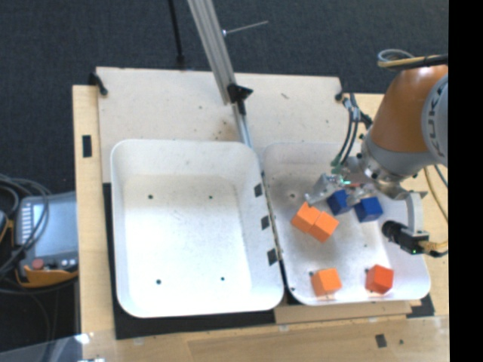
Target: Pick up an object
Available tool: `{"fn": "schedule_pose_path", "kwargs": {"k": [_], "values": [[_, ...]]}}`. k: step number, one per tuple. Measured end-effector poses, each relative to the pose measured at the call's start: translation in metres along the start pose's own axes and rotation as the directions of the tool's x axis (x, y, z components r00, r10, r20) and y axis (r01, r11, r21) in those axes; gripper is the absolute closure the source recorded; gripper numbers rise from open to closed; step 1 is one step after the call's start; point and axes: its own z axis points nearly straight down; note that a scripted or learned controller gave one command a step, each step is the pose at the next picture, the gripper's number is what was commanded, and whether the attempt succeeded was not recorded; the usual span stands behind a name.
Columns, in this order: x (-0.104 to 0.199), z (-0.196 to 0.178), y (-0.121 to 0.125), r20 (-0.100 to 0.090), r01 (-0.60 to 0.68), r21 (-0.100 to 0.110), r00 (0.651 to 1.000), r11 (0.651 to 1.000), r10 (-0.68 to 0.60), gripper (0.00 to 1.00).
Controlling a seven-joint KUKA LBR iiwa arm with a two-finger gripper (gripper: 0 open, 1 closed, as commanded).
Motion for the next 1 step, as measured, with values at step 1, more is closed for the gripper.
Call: {"fn": "schedule_pose_path", "kwargs": {"k": [1], "values": [[-0.0003,-0.0028,0.0011,0.001,-0.002,-0.006,1.0,1.0,0.002,0.0]]}}
